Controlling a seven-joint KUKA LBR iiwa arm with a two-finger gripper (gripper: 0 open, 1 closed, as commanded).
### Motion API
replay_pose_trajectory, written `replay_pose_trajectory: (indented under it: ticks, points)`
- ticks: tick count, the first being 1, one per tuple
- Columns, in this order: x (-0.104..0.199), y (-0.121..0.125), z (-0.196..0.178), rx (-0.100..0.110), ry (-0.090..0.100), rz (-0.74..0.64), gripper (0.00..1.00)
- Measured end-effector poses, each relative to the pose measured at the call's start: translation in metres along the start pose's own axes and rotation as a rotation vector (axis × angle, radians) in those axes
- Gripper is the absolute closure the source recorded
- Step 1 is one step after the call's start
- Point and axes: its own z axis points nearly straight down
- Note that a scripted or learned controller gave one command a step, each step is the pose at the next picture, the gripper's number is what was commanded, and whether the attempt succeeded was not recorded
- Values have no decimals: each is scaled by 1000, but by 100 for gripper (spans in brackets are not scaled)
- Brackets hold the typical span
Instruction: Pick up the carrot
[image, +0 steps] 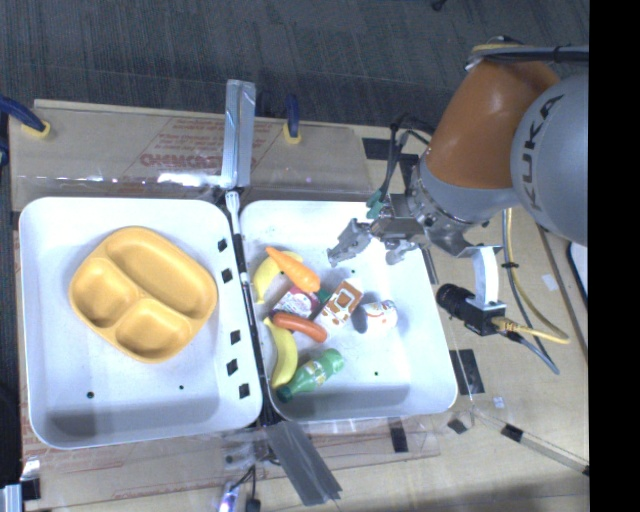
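Note:
The orange carrot (292, 266) lies in the right bin (420, 385), near its upper left, pointing toward the divider between the bins. My gripper (373, 245) hangs over the bin's upper middle, to the right of the carrot and apart from it. Its two fingers (348, 242) are spread, so it is open, and nothing sits between them.
Below the carrot lies a cluster: a red sausage (298, 325), a banana (283, 357), a green bottle (312, 370), a small orange-and-white box (343, 301) and a white round toy (378, 315). The left bin (40, 400) holds a yellow divided tray (142, 292).

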Motion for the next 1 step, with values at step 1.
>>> replay_pose_trajectory:
  ticks: [1]
  points:
    - [0, 68, 75, -2, -1, -280, 0]
